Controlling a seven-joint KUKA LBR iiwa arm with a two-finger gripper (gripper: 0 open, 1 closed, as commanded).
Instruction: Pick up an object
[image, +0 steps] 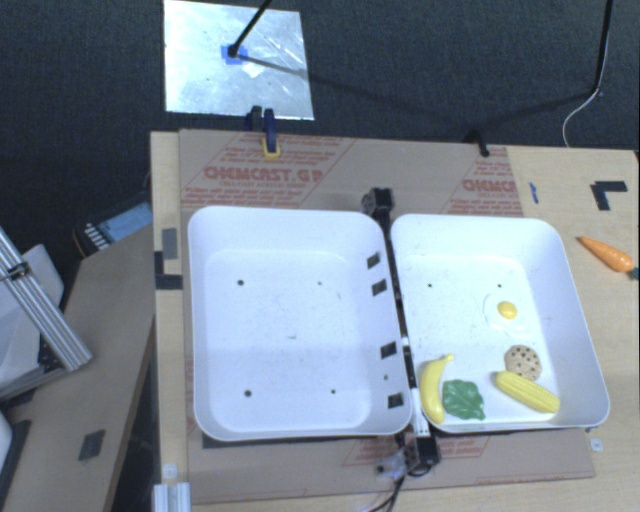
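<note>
The right bin (470, 232) holds several toy foods near its front. A yellow banana (432, 386) lies against the front left corner, with a green leafy piece (463, 399) touching it on the right. A yellow corn cob (526, 392) lies at the front right, and a brown cookie (522, 360) sits just behind it. A fried egg with a yellow yolk (506, 310) lies further back.
The left bin (205, 330) stands beside the right one, joined by black clips (388, 350) along the shared edge. An orange carrot (606, 253) lies on the bench outside the right bin. A shiny metal sheet (237, 58) lies on the floor behind the bench.
</note>
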